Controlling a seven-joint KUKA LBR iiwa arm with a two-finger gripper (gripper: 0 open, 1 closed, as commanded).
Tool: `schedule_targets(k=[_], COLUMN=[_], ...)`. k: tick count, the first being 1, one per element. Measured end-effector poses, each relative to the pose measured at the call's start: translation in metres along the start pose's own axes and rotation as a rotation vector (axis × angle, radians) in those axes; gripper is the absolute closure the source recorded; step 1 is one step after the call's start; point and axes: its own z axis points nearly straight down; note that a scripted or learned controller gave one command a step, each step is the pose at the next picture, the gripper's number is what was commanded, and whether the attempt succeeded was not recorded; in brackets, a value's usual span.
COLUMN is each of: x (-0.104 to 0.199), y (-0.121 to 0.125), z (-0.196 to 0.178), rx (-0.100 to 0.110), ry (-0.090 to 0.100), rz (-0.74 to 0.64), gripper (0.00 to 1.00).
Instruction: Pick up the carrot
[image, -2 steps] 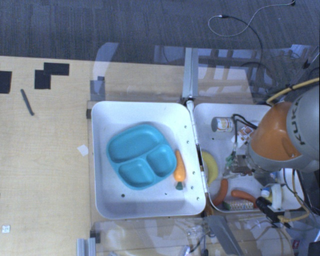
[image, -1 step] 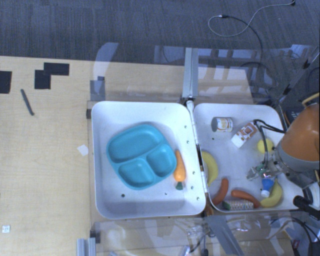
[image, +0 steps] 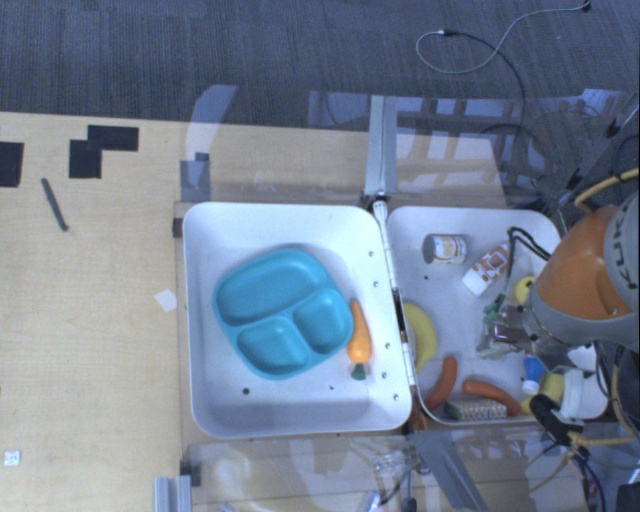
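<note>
The carrot (image: 359, 337) is seen in the L bin (image: 290, 410), lying lengthwise just beside the R edge of the blue divided plate (image: 281, 313), approx. touching it; its green stem end points toward the near wall of the bin, w/ the orange body running away from the camera; it is not gripped by anything.

The arm (image: 590, 275) is seen reaching in from the R, over the R bin (image: 405, 235); the claw (image: 505, 330) is located low over the R part of that bin, well apart from the carrot, w/ the bin divider between them; whether the claw is spread or pressed together cannot be told, as the view is too cluttered there.

In the R bin, a small can (image: 445, 248) is seen on its side near the far wall; a small carton (image: 487, 270) is tilted beside it; a banana (image: 424, 335) is laid along the L wall; two sausages (image: 441, 380) (image: 490, 392) are laid near the front, the second nearer the claw; a yellow-and-blue item near the arm is too small to be identified.

The tabletop (image: 90, 350) is pale wood, w/ black marks at its far L.
</note>
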Motion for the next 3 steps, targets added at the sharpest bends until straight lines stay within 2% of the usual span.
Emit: schedule_targets(k=[1,2,3], x=[0.045,0.046,-0.015], y=[-0.007,-0.006,0.002], z=[-0.001,-0.011,0.001], rx=[-0.001,-0.003,0.007], ry=[0.001,0.003,0.005], rz=[0.363,0.357,0.448], gripper=[1.0,1.0,1.0])
